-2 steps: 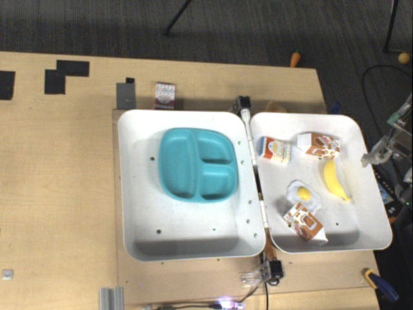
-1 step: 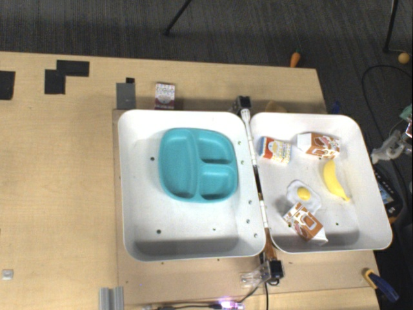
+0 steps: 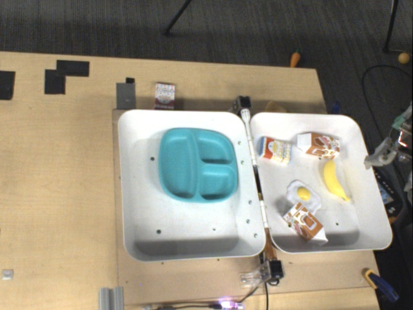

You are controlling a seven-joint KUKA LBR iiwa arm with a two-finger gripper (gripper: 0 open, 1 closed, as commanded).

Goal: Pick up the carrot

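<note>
Camera view: the arm (image 3: 404,126) comes in low from the right edge, and little of it shows. Its gripper (image 3: 382,152) is a pale grey shape just outside the right rim of the right bin (image 3: 361,241), level with the bin's middle and over the dark floor rather than the bin. It is too small and too cut off to tell whether it is spread or pressed together, and nothing can be seen in it.

Which thing is the carrot I cannot tell. The only likely thing is a small orange thing (image 3: 295,59) at the far edge of the bench (image 3: 58,192), well apart from both bins and from the gripper. Its long axis runs roughly toward and away from the camera, but it is too small to tell which end is which.

The left bin (image 3: 139,234) holds a teal divided plate (image 3: 197,164), lying flat near its middle. The right bin holds a white carton (image 3: 276,150) near its far left and a brown and white carton (image 3: 318,145) just right of it. A yellow banana (image 3: 335,180) lies below that one, slanting toward the near right. A toy fried egg (image 3: 302,194) lies left of the banana, and a second brown carton (image 3: 306,223) lies tilted, touching the egg's near side.
</note>
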